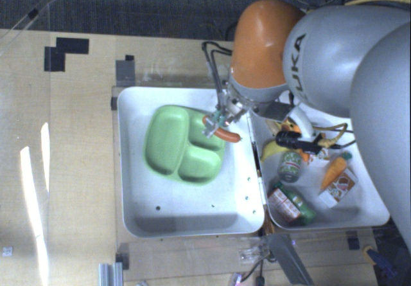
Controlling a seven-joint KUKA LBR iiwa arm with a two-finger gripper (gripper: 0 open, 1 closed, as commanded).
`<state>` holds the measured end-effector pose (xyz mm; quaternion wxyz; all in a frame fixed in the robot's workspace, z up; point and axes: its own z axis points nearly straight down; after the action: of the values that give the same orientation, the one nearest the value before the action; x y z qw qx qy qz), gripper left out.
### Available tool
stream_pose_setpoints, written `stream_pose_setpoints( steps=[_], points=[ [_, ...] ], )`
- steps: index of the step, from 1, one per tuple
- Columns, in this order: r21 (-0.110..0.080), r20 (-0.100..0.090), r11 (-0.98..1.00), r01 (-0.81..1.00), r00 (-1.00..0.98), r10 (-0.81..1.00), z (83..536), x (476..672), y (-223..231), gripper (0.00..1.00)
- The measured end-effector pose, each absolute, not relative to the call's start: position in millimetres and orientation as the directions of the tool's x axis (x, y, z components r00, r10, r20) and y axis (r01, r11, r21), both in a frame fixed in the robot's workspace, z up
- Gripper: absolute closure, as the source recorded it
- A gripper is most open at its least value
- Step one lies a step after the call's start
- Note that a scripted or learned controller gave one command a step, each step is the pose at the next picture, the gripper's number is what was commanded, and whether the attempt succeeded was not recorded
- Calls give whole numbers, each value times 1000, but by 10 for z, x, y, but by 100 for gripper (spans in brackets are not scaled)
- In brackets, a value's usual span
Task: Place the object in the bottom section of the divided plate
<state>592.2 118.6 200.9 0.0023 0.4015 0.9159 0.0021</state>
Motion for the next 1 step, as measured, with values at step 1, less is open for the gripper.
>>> stream_pose_setpoints(
  steps=[1],
  points=[
    [5, -1, 486, 874, -486, 874, 2086, 6546, 1530, 100]
  ],
)
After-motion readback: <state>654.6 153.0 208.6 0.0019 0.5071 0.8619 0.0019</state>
